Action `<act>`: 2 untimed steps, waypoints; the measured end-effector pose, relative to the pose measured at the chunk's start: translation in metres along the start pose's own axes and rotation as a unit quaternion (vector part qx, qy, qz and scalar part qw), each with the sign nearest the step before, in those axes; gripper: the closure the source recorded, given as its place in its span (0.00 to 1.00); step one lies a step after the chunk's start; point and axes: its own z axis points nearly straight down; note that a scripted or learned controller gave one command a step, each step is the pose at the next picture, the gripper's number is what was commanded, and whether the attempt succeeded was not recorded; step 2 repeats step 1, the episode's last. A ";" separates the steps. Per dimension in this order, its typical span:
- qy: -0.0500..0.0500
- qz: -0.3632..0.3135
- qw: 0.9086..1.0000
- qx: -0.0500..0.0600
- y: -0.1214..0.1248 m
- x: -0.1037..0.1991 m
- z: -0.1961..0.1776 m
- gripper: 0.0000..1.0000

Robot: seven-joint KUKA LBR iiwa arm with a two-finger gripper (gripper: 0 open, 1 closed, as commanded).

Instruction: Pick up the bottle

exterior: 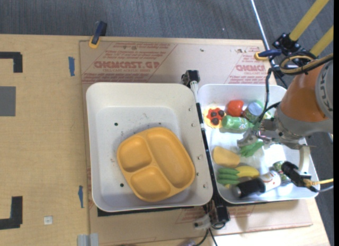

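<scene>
In the right bin (302, 196), a small white bottle (272, 179) with a red label and a dark cap lies on its side near the front right corner. My gripper (250, 141) hangs over the middle of that bin, to the upper left of the bottle and apart from it. It is just above a green toy piece (253, 149). The orange-banded arm (303, 99) covers the bin's back right part.
Around the gripper lie a red tomato (235, 107), a green vegetable (233, 123), a yellow wedge (226, 157), green beans (229, 176) and a black cylinder (249, 188). The left bin (103, 134) holds a yellow divided plate (154, 163). Cables run along the right side.
</scene>
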 end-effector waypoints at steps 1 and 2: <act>0.003 0.096 0.995 0.010 -0.049 0.115 -0.086 1.00; 0.003 0.096 0.995 0.010 -0.049 0.115 -0.086 1.00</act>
